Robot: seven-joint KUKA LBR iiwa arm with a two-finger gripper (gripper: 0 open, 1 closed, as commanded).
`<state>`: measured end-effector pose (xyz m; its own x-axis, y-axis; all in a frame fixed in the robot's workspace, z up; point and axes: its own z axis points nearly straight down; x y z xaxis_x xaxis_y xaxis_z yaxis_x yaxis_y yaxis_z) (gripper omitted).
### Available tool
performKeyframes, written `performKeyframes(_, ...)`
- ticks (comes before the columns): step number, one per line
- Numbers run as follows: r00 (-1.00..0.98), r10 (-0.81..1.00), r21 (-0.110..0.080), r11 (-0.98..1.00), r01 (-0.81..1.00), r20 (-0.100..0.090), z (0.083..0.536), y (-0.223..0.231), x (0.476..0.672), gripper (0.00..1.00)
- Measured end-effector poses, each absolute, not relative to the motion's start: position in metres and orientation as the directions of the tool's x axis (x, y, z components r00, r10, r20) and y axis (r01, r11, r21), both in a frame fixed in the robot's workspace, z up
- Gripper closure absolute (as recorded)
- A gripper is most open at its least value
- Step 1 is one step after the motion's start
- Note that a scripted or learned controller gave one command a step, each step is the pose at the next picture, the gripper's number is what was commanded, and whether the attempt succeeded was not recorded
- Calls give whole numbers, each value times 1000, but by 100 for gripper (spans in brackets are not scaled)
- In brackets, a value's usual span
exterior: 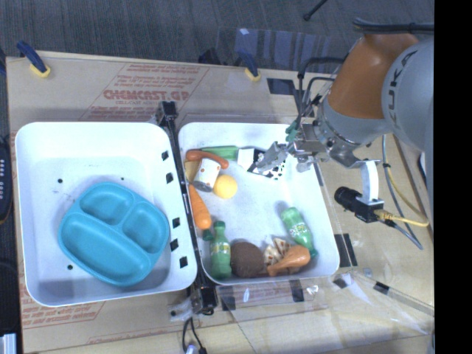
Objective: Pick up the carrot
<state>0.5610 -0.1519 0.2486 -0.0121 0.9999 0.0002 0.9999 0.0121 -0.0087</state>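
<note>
Landmark: right bin [324,220], the white one nearer the arm.

Gripper [274,161] sits over the right bin's upper edge area, toward its far right corner, reaching in from the arm [369,80] on the right. Fingers look slightly apart, tips pointing left into the bin. Nothing visible between them. A small white patterned object [259,161] lies right at the tips; contact unclear, too small to tell.

Carrot [200,207] lies against the right bin's left wall, about mid-height, long axis running down the wall, thick end lower. Well apart from the gripper. Not held.

Other stuff in the right bin: yellow ball [225,187] just beside the carrot's upper end; a cylindrical can [207,171] above that, near the upper left corner; green vegetable [218,153] along the top edge. Green bottle [220,248] at the lower left corner, upright-ish, just below the carrot. Brown round item [247,259] next to it along the bottom wall, then an orange piece [291,258] toward the lower right corner. Second green bottle [298,227] near the right wall, tilted.

Left of the right bin: left bin [44,146] holding a blue divided tray [114,231].
</note>
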Motion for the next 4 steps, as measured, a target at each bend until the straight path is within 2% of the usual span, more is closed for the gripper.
performKeyframes(1,-135,991,-22,135,991,5,100,-122,566,0)
performKeyframes(2,-14,1000,-10,14,1000,-1,91,-96,607,0)
performKeyframes(3,-22,1000,-16,22,1000,-2,101,-96,607,100)
performKeyframes(4,329,944,-2,-329,944,1,195,-5,658,100)
